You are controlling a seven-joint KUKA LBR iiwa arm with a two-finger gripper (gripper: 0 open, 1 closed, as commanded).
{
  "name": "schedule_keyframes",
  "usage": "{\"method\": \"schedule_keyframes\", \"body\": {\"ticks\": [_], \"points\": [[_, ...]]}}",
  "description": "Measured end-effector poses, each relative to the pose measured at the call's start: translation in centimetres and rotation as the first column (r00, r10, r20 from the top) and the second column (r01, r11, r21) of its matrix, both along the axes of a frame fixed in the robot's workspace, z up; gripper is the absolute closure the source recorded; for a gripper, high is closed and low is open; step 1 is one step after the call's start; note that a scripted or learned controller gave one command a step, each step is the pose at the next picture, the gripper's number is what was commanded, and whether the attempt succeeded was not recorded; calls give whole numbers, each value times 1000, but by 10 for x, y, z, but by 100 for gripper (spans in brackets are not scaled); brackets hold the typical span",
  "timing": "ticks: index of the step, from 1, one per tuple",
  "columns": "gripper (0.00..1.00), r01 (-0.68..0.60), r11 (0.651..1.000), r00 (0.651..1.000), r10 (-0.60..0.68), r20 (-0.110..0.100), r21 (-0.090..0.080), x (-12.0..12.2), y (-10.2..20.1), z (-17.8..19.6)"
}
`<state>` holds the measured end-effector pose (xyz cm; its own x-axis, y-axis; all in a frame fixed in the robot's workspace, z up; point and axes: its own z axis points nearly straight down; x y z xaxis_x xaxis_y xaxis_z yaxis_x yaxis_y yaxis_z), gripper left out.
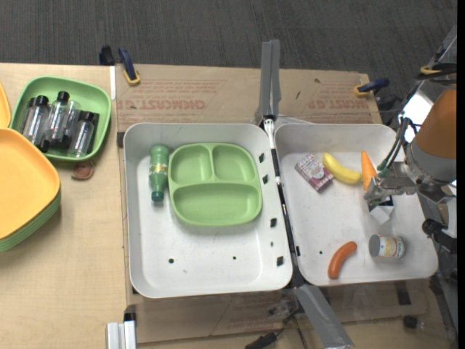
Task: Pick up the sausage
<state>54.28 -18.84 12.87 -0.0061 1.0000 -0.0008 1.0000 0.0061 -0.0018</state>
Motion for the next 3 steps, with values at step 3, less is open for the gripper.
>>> {"method": "schedule_keyframes", "body": {"ticks": [3], "points": [[100,66,998,997,-65,30,-10,106,11,-16]]}}
